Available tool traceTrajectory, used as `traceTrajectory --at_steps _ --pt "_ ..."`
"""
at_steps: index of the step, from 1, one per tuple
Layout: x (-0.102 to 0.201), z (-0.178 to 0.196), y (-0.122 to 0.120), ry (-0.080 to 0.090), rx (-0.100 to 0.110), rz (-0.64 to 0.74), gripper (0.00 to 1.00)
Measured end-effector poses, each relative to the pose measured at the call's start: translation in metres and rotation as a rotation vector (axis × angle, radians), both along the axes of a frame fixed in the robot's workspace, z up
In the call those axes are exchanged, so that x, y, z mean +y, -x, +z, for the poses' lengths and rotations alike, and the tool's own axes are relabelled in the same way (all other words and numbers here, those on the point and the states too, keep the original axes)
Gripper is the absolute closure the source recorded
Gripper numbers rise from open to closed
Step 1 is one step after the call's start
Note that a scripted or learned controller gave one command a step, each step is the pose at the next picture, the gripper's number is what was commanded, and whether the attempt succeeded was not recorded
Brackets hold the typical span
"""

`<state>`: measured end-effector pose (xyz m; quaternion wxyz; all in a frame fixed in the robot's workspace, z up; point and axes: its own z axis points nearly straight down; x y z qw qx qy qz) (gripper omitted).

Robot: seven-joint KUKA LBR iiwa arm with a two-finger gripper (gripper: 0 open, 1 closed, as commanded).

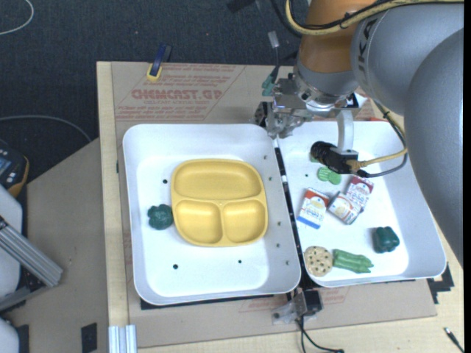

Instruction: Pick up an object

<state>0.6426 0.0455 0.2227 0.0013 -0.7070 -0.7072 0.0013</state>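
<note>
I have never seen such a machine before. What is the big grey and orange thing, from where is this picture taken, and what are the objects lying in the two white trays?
The big grey and orange thing is a robot arm. It reaches in from the right. The single camera sits above the bench and looks down at a slant.

At the arm's end is its claw, low over the far end of the wall between the two shallow white bins. I see nothing held in it.

The left white bin holds a yellow plastic plate with three compartments and, beside it, a small dark green toy vegetable.

The right white bin holds two small red and white cartons, a round speckled cookie, a long green pea pod, a dark green toy pepper and a small light green piece.
</note>
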Motion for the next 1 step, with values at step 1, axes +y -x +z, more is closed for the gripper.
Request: traceTrajectory --at_steps 1 --pt "-0.0065 0.002 -0.0186 0.0 -0.008 0.0 1.0"
